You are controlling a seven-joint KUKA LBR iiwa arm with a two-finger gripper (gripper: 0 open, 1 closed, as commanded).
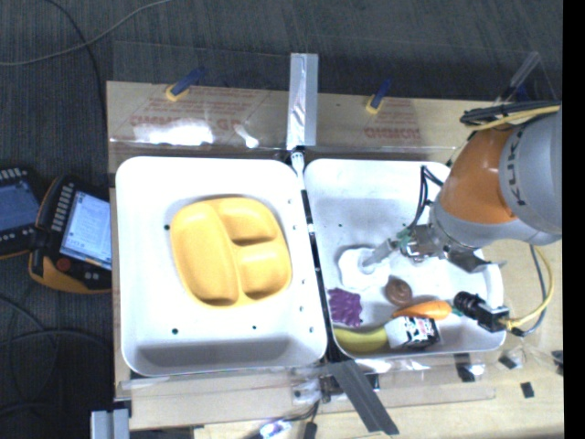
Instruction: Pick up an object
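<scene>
Banana (358,338): lies in right bin (366,186), long axis left-right along front wall. Gripper (377,260): above bin floor; grip state cannot be told.

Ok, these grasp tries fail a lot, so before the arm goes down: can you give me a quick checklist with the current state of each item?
1. Gripper is over the right bin, which bears the objects: ok.
2. Fingers free of any object: cannot tell; the tip sits on or just above a white cup-like object.
3. Fingers open enough to grasp: cannot tell.
4. Targets in view: ok; purple object, banana, brown round object, carrot.
5. Room around targets: not ok; banana, carrot and a black and white object crowd together by the near wall.
6. Left bin bears a yellow divided tray, away from the arm: ok.
</scene>
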